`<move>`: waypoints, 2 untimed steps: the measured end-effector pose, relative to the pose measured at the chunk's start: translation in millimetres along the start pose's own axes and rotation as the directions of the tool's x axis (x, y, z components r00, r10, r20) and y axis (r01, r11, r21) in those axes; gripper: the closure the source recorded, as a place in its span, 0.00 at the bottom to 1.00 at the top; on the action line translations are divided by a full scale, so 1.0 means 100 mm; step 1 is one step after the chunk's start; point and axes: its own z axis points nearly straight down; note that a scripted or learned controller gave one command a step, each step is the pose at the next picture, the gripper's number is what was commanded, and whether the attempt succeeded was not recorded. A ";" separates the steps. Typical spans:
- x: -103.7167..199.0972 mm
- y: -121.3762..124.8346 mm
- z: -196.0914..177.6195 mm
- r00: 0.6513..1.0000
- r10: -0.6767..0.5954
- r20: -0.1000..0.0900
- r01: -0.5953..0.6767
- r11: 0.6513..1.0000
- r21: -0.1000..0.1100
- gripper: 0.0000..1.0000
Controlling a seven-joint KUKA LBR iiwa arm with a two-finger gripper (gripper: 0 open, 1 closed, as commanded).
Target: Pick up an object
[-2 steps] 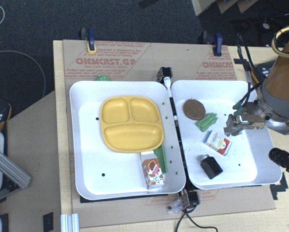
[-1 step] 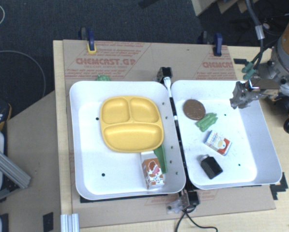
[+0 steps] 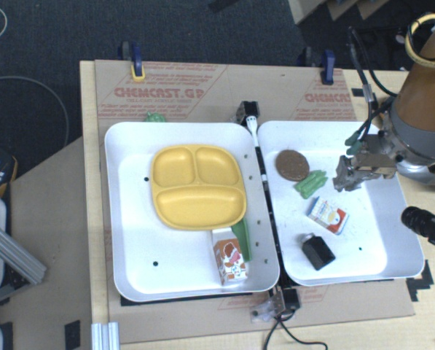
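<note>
My gripper [image 3: 346, 181] hangs over the right bin [image 3: 381, 257], just right of a green piece [image 3: 310, 184] and above a small white and orange carton [image 3: 327, 215]. Nothing shows between its fingers. A brown round disc [image 3: 293, 165] lies at the bin's back left and a black block [image 3: 318, 252] near its front. In the left bin [image 3: 126, 195] sit a yellow divided plate [image 3: 198, 185], a brown and white carton [image 3: 230, 259] and a green stick [image 3: 241, 239].
A black clamp [image 3: 248, 111] sits at the back between the bins. Blue clamps [image 3: 136, 59] hold the cardboard base at the rear. A black cylinder [image 3: 423, 223] juts in at the right edge of the right bin.
</note>
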 end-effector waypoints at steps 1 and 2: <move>0.51 -0.09 -0.89 1.000 -0.010 -0.001 0.010 1.000 -0.019 1.00; 1.23 -0.10 -1.20 1.000 -0.011 -0.002 0.011 1.000 -0.015 1.00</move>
